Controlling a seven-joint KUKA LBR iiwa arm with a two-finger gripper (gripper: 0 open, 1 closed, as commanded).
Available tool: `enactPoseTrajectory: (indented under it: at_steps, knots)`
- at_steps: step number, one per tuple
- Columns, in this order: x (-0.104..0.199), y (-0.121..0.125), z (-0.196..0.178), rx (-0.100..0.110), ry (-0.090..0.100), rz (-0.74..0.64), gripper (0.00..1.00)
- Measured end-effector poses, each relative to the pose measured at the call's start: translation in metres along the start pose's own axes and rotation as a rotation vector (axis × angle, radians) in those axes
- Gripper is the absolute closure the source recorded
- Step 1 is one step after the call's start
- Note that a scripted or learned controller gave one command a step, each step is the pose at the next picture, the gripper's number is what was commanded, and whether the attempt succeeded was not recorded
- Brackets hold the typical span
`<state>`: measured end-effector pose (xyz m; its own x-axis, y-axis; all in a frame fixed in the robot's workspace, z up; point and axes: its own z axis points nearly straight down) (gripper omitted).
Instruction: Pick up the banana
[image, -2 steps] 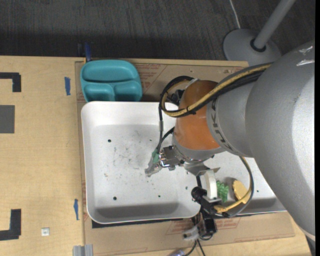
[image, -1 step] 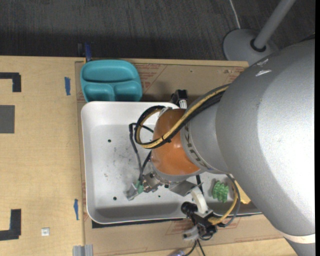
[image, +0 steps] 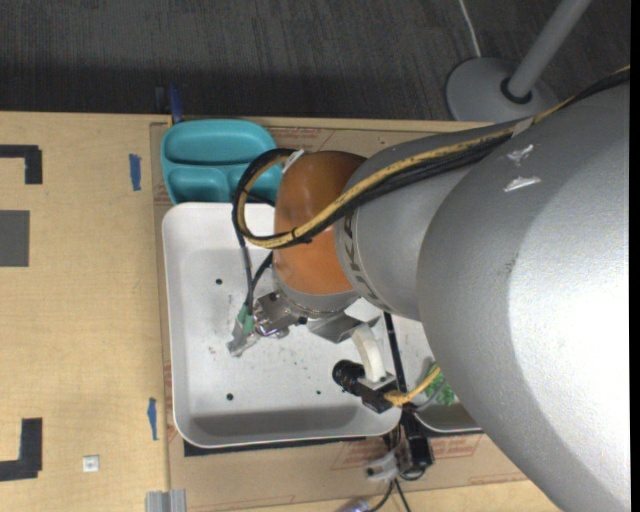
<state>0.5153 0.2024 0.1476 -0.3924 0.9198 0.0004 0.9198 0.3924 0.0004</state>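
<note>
My gripper hangs low over the middle of the left white bin, close to its floor. It is a small metal and green part at the end of the wrist. Above it are the orange band and the bulky grey arm. The arm covers the right half of this bin and nearly all of the right bin. A few dark specks lie on the bin floor around the gripper.
A teal plastic tray stands just past the far edge of the left bin. Black and yellow cables loop from the wrist. Bare cardboard bench with black and blue tape marks stretches to the left.
</note>
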Motion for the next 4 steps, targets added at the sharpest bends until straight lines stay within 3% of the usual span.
enactPoseTrajectory:
  at_steps: [1, 2, 3, 4]
  knots:
    - [-0.024, -0.05, 0.029, 0.003, 0.001, -0.129, 0.0]
    - [-0.001, -0.021, -0.003, 0.001, 0.0, 0.204, 0.0]
    - [0.018, -0.031, 0.062, -0.002, 0.001, 0.142, 0.0]
    - [0.011, 0.007, 0.062, 0.0, 0.001, 0.638, 0.0]
